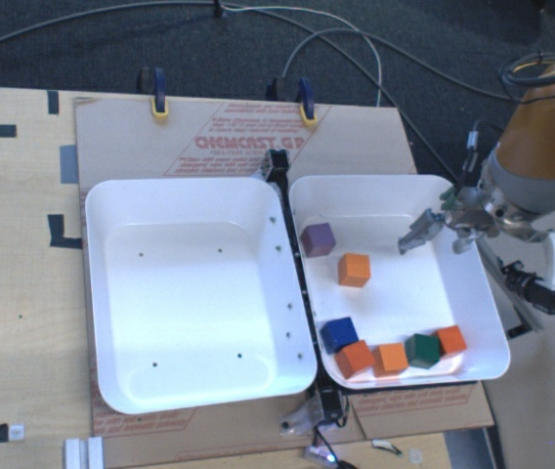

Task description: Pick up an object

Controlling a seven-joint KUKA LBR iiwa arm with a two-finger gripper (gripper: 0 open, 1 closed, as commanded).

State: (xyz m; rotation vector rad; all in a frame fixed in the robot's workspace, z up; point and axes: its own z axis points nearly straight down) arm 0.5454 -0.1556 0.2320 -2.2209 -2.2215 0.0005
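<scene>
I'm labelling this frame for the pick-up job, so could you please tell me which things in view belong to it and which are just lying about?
Part of the job:
- hand, above the right bin
- purple cube
- orange cube
- blue cube
- green cube
- three orange cubes along the near wall

Just lying about:
- left bin
- two clamps
- cables

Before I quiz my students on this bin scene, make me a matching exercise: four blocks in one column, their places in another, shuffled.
Blocks:
1. purple block
2. lone orange block
3. blue block
4. green block

Places:
A. in the near-edge row, between two orange blocks
B. mid-bin, just right of the purple one
C. by the divider, far half of the right bin
D. by the divider, near edge

Pairs: 1-C, 2-B, 3-D, 4-A
</scene>
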